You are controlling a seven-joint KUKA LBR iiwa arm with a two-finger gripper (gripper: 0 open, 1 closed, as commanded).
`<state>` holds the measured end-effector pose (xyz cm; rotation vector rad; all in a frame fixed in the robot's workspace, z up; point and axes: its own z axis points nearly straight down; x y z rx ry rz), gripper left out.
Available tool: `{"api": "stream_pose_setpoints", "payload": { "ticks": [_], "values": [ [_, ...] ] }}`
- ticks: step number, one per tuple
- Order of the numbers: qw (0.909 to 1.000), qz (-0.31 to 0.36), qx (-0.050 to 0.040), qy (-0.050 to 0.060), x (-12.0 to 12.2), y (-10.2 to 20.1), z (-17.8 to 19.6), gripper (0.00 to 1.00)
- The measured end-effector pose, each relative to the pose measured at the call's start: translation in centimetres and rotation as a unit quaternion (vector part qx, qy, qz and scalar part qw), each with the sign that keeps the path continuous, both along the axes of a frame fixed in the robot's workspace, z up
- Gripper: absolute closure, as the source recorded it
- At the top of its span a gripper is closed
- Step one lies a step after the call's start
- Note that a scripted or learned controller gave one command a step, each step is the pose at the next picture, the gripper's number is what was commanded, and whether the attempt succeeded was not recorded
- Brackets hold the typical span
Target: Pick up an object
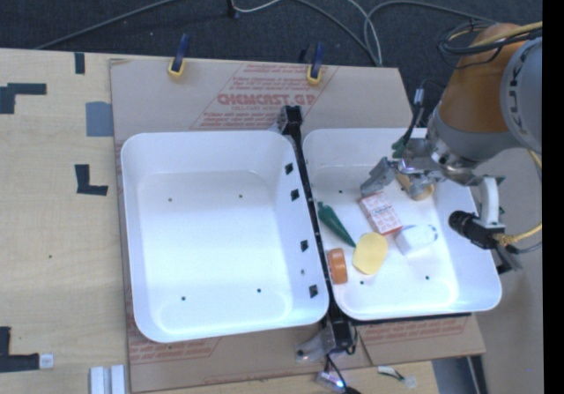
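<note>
White plastic of the right bin (458,300) is keeping all the objects together: a red-and-white packet (381,212) at centre, a yellow piece (370,253) at its 6 o'clock. I am seeing the gripper (398,174) hovering at the packet's 1 o'clock, but how wide it is standing, or any hold, I cannot tell.

Arm (493,101) cut by right edge; red-white packet (381,212) print too small to read.

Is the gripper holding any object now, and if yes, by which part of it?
It cannot be told. The gripper hangs over the right bin, above the red-and-white packet, with nothing seen between its fingers.
</note>
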<state>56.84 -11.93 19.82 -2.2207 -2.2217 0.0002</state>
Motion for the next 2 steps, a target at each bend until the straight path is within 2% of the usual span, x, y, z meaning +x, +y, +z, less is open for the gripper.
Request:
{"api": "stream_pose_setpoints", "payload": {
  "ticks": [1,2],
  "values": [
    [1.0000,-0.001,-0.0006,0.001,-2.4,-1.6,-11.1,0.00],
    [1.0000,0.002,-0.0006,-0.003,5.6,2.2,-10.7,0.00]
  ]
}}
